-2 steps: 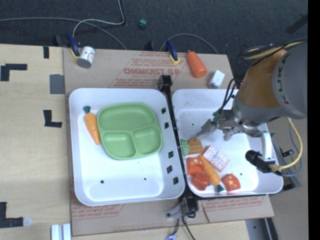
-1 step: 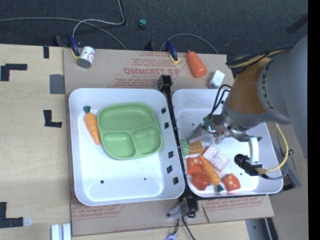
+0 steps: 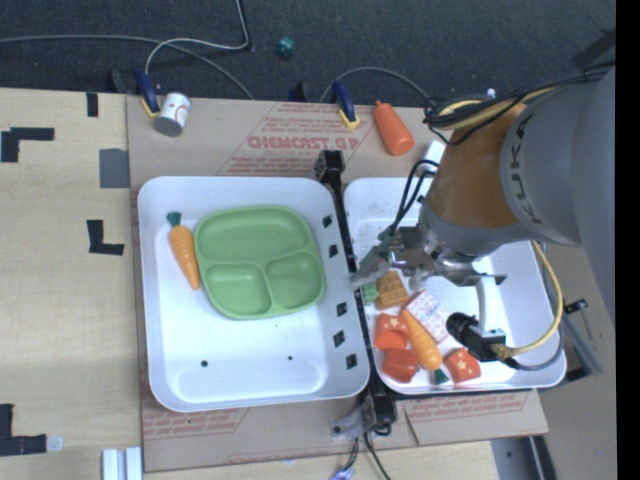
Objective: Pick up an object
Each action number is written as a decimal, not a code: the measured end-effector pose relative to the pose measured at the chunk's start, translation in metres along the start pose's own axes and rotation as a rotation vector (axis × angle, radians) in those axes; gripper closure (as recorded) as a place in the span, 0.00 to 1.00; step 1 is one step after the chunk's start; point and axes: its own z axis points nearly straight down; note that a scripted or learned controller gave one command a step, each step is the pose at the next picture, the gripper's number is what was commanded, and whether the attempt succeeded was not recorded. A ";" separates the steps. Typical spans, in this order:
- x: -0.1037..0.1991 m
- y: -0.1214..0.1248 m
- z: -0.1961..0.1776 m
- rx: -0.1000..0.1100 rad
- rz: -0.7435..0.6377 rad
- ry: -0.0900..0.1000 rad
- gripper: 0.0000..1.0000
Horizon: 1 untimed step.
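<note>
In the right bin a small pile of toy food lies at about seven o'clock. An orange carrot lies slanted on top. A brown waffle square sits at its eleven o'clock. Red pieces lie at six o'clock, and a pink-dotted white card touches the carrot.

Can't make out the gripper fingers, buried under the grey wrist and orange band of the arm. Arm itself cut off by the right and top edges. Much of the right bin hidden beneath it. Small teal thing up on the dark floor too tiny to identify. Print on the little pink-and-white packet too blurry to read.
</note>
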 end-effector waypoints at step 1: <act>-0.039 0.041 0.000 0.001 0.001 -0.001 0.00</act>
